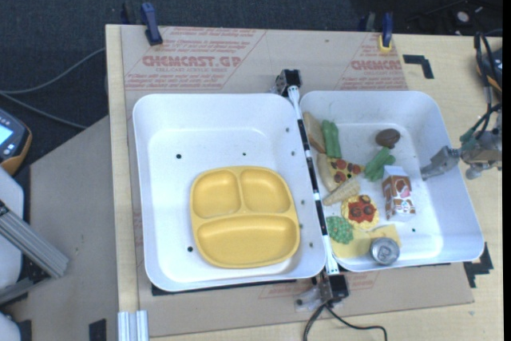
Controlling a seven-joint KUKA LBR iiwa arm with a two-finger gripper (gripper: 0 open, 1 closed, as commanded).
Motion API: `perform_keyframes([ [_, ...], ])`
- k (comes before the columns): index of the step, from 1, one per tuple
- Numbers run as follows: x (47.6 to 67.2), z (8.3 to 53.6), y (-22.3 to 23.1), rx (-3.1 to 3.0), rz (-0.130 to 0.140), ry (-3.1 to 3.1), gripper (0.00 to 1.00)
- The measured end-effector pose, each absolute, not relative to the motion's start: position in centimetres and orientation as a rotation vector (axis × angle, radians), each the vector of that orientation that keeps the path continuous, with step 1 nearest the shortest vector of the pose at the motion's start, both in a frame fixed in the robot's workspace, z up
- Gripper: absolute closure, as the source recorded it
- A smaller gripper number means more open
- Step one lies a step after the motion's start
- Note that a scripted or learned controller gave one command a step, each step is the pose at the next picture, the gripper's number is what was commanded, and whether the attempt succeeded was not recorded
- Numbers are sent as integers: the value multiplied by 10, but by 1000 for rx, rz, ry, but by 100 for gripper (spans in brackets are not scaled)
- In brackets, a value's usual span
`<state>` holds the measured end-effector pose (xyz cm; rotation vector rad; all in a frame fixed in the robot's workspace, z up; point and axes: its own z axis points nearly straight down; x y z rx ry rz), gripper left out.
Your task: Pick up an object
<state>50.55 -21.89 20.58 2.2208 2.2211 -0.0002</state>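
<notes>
Two white bins (160,172) — gripper (441,162) at right rim, grip state unclear.

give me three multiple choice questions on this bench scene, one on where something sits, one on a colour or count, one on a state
1. Where does the yellow divided plate lie?
A. left bin
B. right bin
C. on the bench outside the bins

2. How many compartments does that plate have?
A. two
B. three
C. five

3. How does the metal can stand?
A. on its side
B. crushed flat
C. upright, round top facing up

Answers: 1 A, the plate lies in the left bin, apart from the toy food. 2 B, two small sections sit above one wide one. 3 C, its circular top shows at the right bin's near edge.
</notes>
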Motion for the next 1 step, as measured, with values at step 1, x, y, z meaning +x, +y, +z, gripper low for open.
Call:
perform_keyframes([
  [1, 537, 78, -187, 2220, -2, 2229, 0],
])
